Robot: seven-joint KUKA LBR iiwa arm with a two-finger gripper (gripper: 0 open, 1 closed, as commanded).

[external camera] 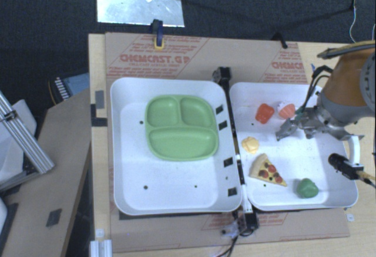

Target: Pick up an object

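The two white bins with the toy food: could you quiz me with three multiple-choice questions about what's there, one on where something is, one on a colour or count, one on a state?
1. Where does the green divided plate lie?
A. In the left bin
B. In the right bin
C. On the cardboard outside both bins

2. How many toy food pieces lie in the right bin?
A. Two
B. Five
C. Eight

3. How does the pizza slice lie?
A. Lifted in the air
B. Flat on the bin floor, topping side up
C. Stacked on the green plate

Answers:
1. A, the plate sits in the middle of the left bin.
2. B, there is a red piece, a pink and white piece, a yellow piece, the pizza slice and a green piece.
3. B, its dotted topping faces the camera and it rests apart from the gripper.
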